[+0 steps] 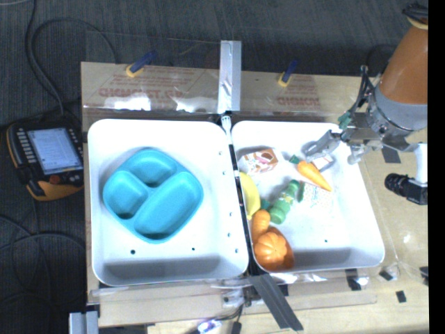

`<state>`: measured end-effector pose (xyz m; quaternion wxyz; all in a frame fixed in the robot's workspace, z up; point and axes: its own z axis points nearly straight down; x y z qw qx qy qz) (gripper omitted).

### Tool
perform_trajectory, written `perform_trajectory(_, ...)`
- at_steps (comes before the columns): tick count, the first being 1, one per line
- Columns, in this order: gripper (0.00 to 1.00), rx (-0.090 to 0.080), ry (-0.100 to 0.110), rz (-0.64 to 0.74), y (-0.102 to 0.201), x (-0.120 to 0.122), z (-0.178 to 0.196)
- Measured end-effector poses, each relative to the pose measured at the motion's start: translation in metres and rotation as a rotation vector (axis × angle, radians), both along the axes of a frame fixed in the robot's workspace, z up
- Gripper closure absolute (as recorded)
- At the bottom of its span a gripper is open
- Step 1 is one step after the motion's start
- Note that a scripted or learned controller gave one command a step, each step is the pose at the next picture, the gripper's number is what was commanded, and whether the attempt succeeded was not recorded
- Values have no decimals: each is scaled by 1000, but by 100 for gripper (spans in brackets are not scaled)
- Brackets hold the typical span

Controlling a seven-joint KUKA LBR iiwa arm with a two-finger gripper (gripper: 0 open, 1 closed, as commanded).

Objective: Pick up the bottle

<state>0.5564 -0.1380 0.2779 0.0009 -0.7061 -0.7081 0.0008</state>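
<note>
The bottle (285, 202), green, lies tilted on the floor of the right bin (348, 245), centre-right of the frame, and is not yet grasped. The gripper (318, 147) hovers in the upper right part of that bin, above the carrot (314, 174) and apart from the bottle; its jaws appear spread and hold nothing. The approach, descent, closure and lift all remain. The bottle's lower end sits just beside an orange fruit (261, 221), with a banana (249, 192) near its left flank and a pumpkin-like item (272, 250) below. Open bin floor lies to the right of the bottle, giving the clearest approach. The left bin (111, 256) holds a blue tray (153, 193).
</note>
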Motion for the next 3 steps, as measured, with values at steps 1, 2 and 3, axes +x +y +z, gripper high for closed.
perform_trajectory(1, 0, 1, 2, -43, 44, -9, -176)
perform_trajectory(2, 100, -1, 3, -43, 43, -10, -168)
perform_trajectory(3, 100, -1, 0, 248, 60, 21, -95)
